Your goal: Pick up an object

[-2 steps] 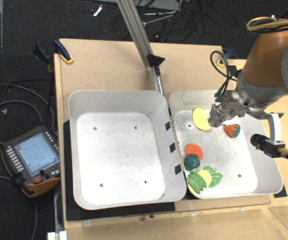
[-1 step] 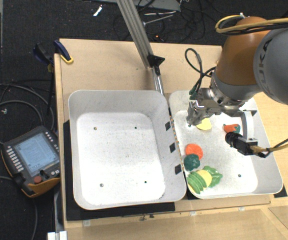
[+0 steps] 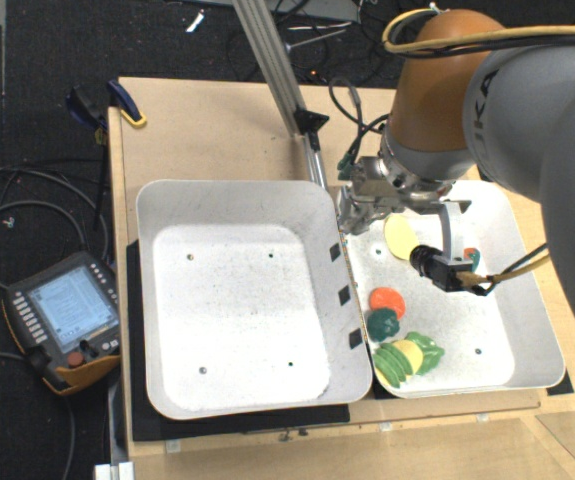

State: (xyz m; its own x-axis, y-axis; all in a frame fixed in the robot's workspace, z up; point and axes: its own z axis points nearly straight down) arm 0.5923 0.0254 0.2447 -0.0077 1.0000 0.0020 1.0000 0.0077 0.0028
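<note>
**A:** Camera view, what's where?

**B:** Two shallow white plastic bins side by side on the tan wooden bench [image 3: 217, 128]. The left white bin [image 3: 237, 298] is speckled. The right white bin [image 3: 527, 358] holds the objects.

**A:** List them.

**B:** Pale yellow round flat piece [image 3: 401, 236] near the bin's upper middle. Small orange-red ball [image 3: 387, 300] below it. Dark green round lump [image 3: 383, 323] touching the ball's underside. Green and yellow-green leafy toy cluster [image 3: 407, 356] just below that, near the front-left corner. There's a small red-and-teal bit [image 3: 470, 258] by the black cable fitting [image 3: 437, 266] — too small to identify.

**A:** Arm?

**B:** Grey arm with the orange wrist band [image 3: 447, 58] comes in from the right and hangs over the right bin's upper-left area. The metal gripper head [image 3: 362, 208] sits at the divide between bins, just beside the yellow piece.

**A:** Gripper state?

**B:** Cannot tell — the wrist blocks the tip. Nothing visibly held.

**A:** Anything off-bench?

**B:** Grey-and-orange teach pendant [image 3: 62, 318] on the dark floor at left, and a slanted aluminium strut [image 3: 272, 53] running to the bench's back edge.
</note>
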